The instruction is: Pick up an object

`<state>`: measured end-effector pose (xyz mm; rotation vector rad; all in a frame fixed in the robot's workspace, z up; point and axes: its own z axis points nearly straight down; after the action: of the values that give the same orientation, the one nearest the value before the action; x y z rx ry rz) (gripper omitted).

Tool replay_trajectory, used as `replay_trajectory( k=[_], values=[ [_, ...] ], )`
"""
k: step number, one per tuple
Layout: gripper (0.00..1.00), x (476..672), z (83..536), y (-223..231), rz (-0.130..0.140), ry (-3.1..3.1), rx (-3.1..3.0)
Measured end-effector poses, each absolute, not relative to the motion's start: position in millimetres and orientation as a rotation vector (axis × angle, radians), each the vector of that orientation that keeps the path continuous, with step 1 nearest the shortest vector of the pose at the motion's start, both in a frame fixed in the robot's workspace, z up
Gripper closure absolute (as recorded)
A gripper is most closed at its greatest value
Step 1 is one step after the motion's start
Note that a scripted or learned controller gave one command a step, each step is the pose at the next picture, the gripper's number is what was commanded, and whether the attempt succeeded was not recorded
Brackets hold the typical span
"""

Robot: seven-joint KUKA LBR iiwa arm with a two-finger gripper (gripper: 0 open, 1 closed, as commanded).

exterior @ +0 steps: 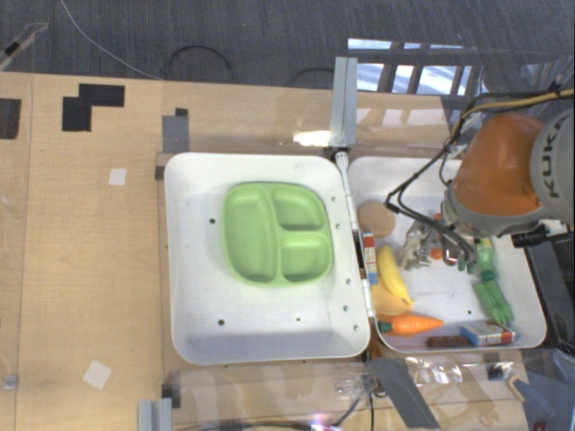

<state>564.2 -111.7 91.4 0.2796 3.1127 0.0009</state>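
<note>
We are in the approach: our pincer (437, 251) hangs low in the right bin (532, 323), just right of the banana (393, 277); it looks empty, though we cannot tell its spread. Next it must settle over one object.

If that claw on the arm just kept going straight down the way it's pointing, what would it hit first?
Probably the bare white floor of the right bin, just right of the banana. The gripper points down there, though depth is hard to judge from this slanted view, so it might brush the banana.
</note>
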Motion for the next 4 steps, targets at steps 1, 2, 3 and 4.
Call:
replay_trajectory(
  k=[1,2,3,4],
  values=[
    [1.0,619.6,267,-161,-0.009,3.114,0.086],
    [1.0,497.1,154,-165,0.002,3.138,0.166],
    [0.0,499.4,157,-165,-0.001,3.13,0.162],
    [0.0,493.2,91,-122,-0.005,3.119,0.108]
  ],
)
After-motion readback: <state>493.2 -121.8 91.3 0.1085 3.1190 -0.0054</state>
